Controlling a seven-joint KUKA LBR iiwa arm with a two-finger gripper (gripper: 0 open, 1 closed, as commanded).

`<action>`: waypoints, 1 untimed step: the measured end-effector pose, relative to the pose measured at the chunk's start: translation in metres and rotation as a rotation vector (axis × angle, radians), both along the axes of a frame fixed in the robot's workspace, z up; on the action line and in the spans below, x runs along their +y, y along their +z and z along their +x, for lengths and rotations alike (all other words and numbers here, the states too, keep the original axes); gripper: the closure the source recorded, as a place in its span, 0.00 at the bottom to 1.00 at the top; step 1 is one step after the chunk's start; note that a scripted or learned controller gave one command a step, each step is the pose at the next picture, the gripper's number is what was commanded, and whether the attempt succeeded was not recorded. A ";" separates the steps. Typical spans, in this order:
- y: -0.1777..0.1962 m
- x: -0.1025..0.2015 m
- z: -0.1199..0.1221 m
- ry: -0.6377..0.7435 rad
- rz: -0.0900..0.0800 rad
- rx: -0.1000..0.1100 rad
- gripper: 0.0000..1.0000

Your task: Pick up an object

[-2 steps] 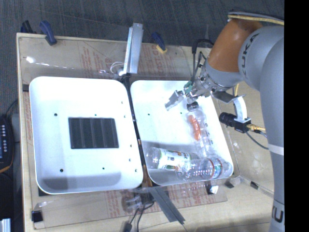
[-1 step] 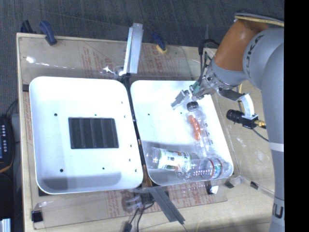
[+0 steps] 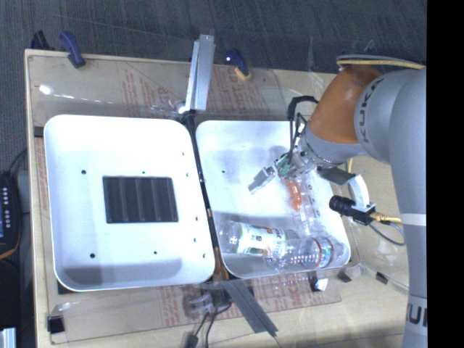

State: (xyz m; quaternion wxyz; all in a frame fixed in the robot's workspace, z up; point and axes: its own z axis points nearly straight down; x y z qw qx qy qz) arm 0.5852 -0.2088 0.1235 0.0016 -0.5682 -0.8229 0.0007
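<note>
bottle label unreadable, bench print illegible

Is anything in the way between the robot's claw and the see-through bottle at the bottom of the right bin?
Nothing visible blocks it. The gripper hangs over the right bin, and only bare white floor lies between it and the bottle near the bin's lower edge.

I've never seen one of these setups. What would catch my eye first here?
Probably the big grey arm with its orange band reaching in from the right, its gripper over the right bin. Next, the clear plastic bottle lying along that bin's near edge, and the dark ribbed rectangle in the left bin.
</note>
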 end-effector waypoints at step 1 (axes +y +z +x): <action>0.033 0.000 -0.019 0.031 0.001 0.000 0.00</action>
